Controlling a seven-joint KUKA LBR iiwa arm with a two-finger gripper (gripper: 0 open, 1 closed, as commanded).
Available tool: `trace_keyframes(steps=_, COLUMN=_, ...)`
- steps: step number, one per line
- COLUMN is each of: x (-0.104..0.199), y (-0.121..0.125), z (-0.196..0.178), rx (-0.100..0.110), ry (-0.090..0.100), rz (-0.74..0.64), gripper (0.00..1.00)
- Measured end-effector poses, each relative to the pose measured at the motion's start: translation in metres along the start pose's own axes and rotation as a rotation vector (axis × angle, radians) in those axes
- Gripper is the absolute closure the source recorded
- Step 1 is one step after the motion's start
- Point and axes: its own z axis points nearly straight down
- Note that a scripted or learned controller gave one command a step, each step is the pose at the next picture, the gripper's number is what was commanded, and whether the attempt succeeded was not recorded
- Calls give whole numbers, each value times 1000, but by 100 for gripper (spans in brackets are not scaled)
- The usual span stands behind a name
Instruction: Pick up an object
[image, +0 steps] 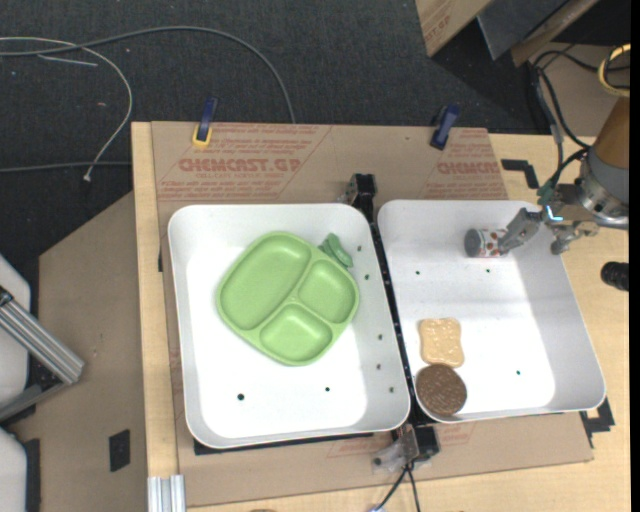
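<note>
The claw (548, 228) hovers at the right bin's (520, 330) far edge, fingers spread and gripping nothing. Just to its left lies a small grey can (481, 241), on its side, near the bin's back wall. That's the likely target (round, so it could roll). Risk here: a finger nudges it and it skids off, or the claw shuts on air. Nearer the front sit a cracker (441, 341) and a brown cookie (441, 390); a green divided plate (288, 297) fills the left bin (200, 380).
</note>
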Motion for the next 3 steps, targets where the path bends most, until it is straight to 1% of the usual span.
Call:
trace_keyframes(steps=1, x=4, y=-3, z=63, rx=3, ry=1, rz=0, gripper=0)
trace_keyframes(steps=2, x=4, y=-3, z=114, rx=-1, ry=0, rz=0, gripper=0)
trace_keyframes(steps=3, x=4, y=-2, z=99, rx=-6, ry=-1, rz=-1, gripper=100)
